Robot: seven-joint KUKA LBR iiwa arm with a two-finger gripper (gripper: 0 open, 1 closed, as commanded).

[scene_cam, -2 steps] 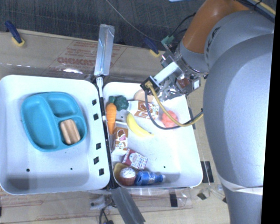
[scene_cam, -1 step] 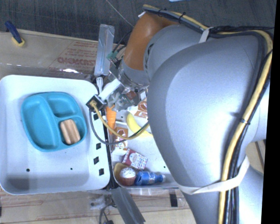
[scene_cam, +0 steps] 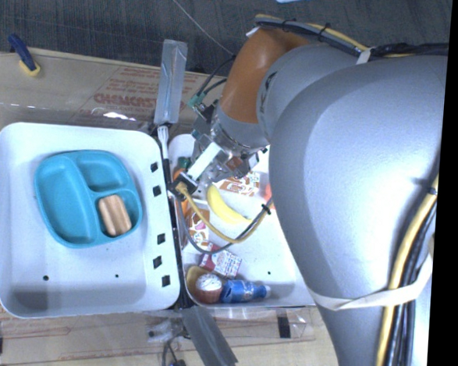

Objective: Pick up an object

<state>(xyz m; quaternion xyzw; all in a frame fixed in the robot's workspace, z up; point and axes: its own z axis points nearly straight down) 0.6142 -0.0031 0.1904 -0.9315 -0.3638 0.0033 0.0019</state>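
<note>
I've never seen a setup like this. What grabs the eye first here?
The huge grey arm with its orange band fills the right side, reaching down over the right bin, which is crowded with a banana and packets. In the left bin sits a bright blue divided plate holding a hot dog.

So the bench is a light tan board with faint red print across its top strip, and it looks a bit glossy with a bright glare spot near the upper left. Behind it the floor is dark grey carpet-ish stuff, with a thin cable trailing over it. A blue and yellow clamp sits at the board's left corner. 2 grey metal brackets stick out, 1 at the top and 1 at the bottom, along the gap between the bins.
</note>
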